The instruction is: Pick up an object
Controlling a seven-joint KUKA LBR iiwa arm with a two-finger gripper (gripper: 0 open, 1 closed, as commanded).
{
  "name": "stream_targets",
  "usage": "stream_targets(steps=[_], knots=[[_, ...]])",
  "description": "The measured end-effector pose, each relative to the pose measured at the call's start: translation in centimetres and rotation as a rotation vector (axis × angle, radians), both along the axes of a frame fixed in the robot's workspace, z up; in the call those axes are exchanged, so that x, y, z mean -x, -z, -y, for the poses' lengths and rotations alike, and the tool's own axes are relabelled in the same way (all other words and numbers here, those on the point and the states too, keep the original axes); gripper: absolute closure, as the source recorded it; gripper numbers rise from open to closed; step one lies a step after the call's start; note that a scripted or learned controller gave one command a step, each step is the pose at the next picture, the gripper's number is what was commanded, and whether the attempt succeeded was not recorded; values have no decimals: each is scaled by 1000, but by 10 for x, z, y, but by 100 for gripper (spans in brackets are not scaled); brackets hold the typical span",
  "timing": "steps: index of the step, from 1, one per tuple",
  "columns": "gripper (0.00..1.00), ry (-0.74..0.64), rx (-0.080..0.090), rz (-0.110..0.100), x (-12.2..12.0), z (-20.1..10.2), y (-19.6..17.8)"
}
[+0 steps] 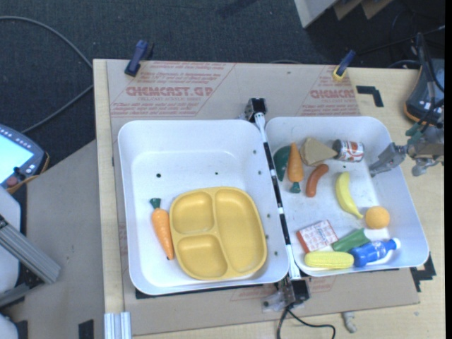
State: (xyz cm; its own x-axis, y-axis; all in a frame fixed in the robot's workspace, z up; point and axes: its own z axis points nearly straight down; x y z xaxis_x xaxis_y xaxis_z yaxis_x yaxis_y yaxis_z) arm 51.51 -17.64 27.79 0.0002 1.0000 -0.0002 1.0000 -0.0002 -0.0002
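Observation:
The right bin holds several toy foods: an orange carrot, a dark green pepper, a brown wedge, a small can, a red sausage, a banana, an orange, a red and white packet, a blue bottle and a corn cob. My gripper hangs over this bin's upper right rim, open, with nothing between its fingers. It stands right of the can and above the orange.
The left bin carries a yellow divided plate and a second carrot beside it. Clamps sit on the board's far edge. A green piece lies by the blue bottle.

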Motion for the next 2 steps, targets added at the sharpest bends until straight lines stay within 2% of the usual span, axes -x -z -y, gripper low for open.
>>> stream_targets(steps=[1,2], knots=[[0,0,-1,-2,-60,29,103],[0,-1,-1,-1,-54,8,194]])
